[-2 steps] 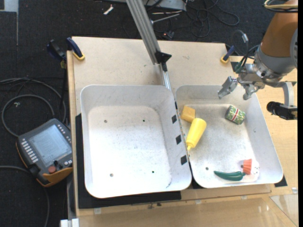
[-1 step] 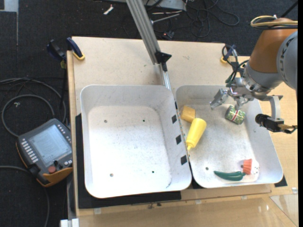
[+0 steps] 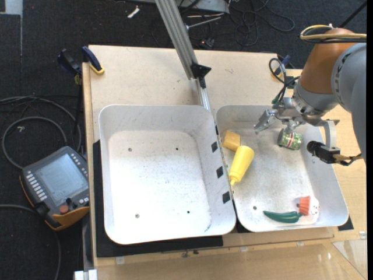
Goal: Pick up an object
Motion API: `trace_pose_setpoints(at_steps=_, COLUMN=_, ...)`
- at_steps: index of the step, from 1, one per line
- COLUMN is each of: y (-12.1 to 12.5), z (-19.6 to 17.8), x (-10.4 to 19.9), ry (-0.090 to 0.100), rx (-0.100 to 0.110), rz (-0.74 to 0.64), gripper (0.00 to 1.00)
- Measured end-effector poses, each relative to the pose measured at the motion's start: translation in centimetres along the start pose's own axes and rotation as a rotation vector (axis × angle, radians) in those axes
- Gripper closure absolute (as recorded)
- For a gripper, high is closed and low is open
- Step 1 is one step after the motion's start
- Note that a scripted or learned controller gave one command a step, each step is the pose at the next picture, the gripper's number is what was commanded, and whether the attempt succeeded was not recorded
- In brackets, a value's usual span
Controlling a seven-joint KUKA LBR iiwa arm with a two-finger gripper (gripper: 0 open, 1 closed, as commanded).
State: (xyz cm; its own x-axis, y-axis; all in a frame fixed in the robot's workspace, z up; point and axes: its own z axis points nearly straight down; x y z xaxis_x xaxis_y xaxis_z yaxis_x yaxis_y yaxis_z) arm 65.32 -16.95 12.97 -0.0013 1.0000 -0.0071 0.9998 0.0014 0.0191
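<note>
A small green can-like object [image 3: 289, 139], cylindrical with a glossy printed label, sat in the upper right part of the right bin [image 3: 326, 206], directly below the arm's wrist. The gripper [image 3: 284, 123] hung just above it; one thin metal finger [image 3: 263, 122] jutted out to the view's left, but whether the pincer stood wide, narrow, or closed on the can could not be told, since the wrist hid the tips.

The arm [image 3: 326, 69] was smooth grey metal with a rounded orange band [image 3: 319, 63] above the wrist, and a black cabled fitting hung on its lower side.

Left of the can, near the bin's left wall, lay a pale yellow block [image 3: 232, 139], and just below it a bright yellow plastic squeeze bottle [image 3: 240, 163] on its side, nozzle toward the lower left. At the bin's bottom edge lay a curved, shiny green pepper shape [image 3: 282, 216], and just beside it a small orange and white object [image 3: 306, 205].

The left bin [image 3: 111, 133], shallow white with rounded corners, showed a finely speckled floor. Both bins rested on a light wooden bench [image 3: 145, 74]. A ribbed aluminium rail [image 3: 175, 28] slanted across it, and a grey teach pendant [image 3: 55, 179] lay on the dark carpet at left.
</note>
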Motion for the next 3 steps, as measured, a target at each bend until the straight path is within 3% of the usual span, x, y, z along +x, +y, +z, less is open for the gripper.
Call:
trace_pose_setpoints(at_steps=1, y=0.1, z=-0.9, x=0.0, ry=-0.001, rx=-0.002, rz=-0.001, gripper=1.0)
trace_pose_setpoints(at_steps=3, y=1.0, z=-11.6, x=-0.2, ry=0.005, rx=0.012, rz=-0.001, gripper=1.0)
